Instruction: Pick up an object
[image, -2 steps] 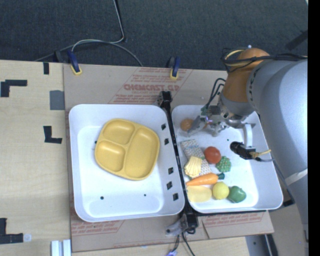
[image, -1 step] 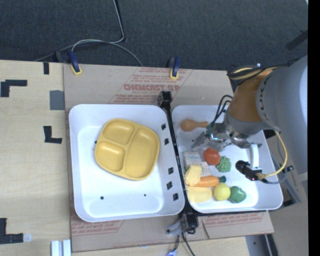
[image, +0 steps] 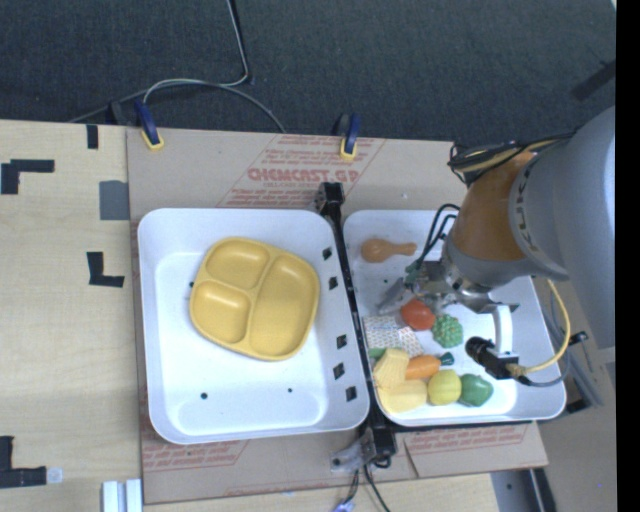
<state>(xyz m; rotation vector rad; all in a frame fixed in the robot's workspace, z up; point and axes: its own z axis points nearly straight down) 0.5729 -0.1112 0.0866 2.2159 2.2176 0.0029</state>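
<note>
The right bin (image: 520, 405) holds a pile of toy food: a red tomato (image: 418, 315), a green broccoli (image: 448, 331), an orange carrot (image: 423, 367), a yellow lemon (image: 443, 387), a green pepper (image: 476, 390), a pale yellow piece (image: 393, 372) and a tan wooden spoon (image: 384, 250). My gripper (image: 415, 289) hangs low in this bin just above and left of the tomato. Nothing shows between its fingers, and the wrist hides their tips.
The left bin (image: 165, 330) carries a yellow divided plate (image: 254, 297). A white meshed piece (image: 388, 332) lies left of the tomato. The black divider (image: 344, 300) runs between the bins. The arm's grey and orange body covers the right bin's upper right.
</note>
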